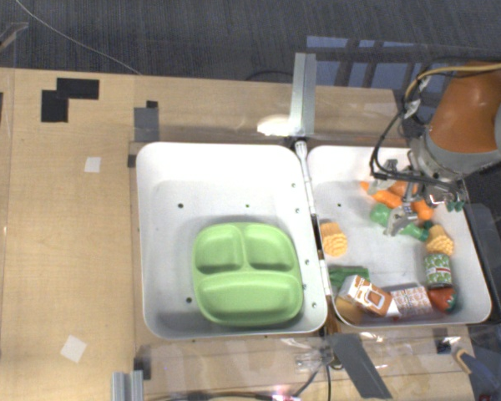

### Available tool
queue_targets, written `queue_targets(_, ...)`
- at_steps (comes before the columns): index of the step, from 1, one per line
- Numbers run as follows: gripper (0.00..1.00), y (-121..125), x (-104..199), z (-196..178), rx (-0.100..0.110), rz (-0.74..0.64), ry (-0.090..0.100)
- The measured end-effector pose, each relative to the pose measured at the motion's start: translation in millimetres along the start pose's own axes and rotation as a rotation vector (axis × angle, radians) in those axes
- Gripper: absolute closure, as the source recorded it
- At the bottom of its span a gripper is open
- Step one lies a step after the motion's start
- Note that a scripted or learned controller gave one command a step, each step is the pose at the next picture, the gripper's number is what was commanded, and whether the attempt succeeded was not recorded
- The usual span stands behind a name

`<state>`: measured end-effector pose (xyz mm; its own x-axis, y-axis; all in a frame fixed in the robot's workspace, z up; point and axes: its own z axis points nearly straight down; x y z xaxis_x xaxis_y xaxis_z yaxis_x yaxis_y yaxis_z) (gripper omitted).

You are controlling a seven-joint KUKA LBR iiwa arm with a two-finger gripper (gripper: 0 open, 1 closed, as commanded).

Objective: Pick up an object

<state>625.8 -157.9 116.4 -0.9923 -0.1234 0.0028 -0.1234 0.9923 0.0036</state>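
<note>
My gripper (406, 214) hangs low over the upper right part of the right bin (351, 170), under the grey wrist with its orange band (472, 115). It sits among a cluster of toy foods: an orange carrot (385, 195) just to its left, a green piece (380, 215) beside it, and another green piece (417, 231) just below it. The wrist hides whatever lies directly beneath. I see nothing clearly held.
Further toys lie in the right bin: yellow corn (334, 241), a yellow-orange piece (440, 242), a green can (437, 268), a red piece (443, 299), a wrapped bar (409, 301) and an orange-white carton (369, 296). The left bin (163, 182) holds a green divided plate (247, 271).
</note>
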Motion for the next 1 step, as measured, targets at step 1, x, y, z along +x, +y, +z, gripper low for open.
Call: queue_targets(1, 0.0, 9.8, 19.6, 27.0, 0.008, -0.011, -0.017)
